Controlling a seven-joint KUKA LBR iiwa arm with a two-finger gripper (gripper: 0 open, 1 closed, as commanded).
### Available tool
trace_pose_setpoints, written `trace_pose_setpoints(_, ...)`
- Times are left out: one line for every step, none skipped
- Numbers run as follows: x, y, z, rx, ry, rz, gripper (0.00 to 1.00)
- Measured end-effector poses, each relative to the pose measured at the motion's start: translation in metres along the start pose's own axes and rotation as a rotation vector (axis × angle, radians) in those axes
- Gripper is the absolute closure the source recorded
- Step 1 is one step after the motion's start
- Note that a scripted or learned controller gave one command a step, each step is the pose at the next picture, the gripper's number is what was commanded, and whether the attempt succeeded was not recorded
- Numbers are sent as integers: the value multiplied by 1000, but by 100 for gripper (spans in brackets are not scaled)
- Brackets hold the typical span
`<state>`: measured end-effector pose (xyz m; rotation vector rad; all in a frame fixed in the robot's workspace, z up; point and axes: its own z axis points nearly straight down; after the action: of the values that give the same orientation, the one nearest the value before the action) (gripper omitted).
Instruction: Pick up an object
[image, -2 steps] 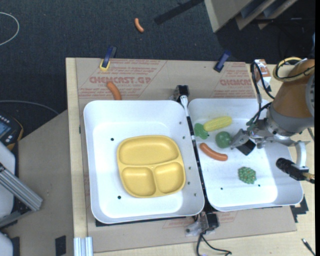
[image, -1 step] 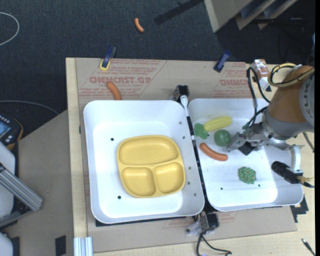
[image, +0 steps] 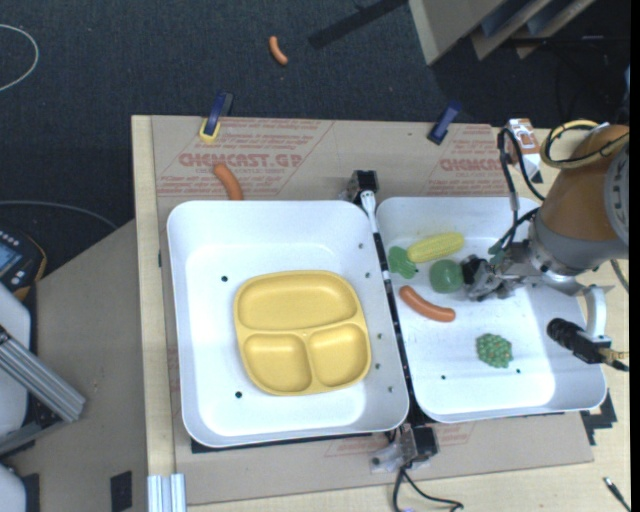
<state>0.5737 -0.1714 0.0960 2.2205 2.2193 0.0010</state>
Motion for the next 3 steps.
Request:
trace_pose_setpoints(-3, 11, -54, -3, -1, -1, 100)
trace_pose_setpoints(-4, 8, -98, -4, -1, -1, 100)
trace_pose_setpoints(-5, 9, -131, -4, -1, -2, 100)
